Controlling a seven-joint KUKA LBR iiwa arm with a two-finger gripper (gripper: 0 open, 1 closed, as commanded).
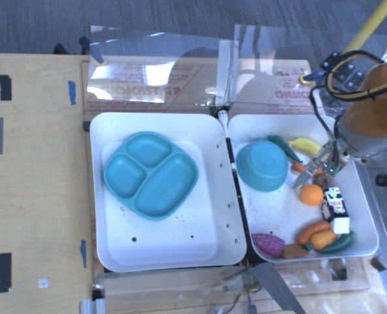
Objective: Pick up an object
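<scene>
My gripper (315,174) hangs low in the right bin (367,201), just right of the blue bowl (263,165). It stands open, with its tips just above the orange ball (311,195) and beside a small orange carrot piece (300,167). I see nothing held between the fingers. A yellow banana (304,145) and a green vegetable (283,146) lie behind the gripper. A black and white box (335,207) lies to the right of the ball.
The left bin (114,241) holds a blue divided plate (151,174). Along the right bin's front wall lie a purple item (268,243), orange pieces (316,234) and a green pepper (337,243). The arm and its cables (367,103) fill the upper right.
</scene>
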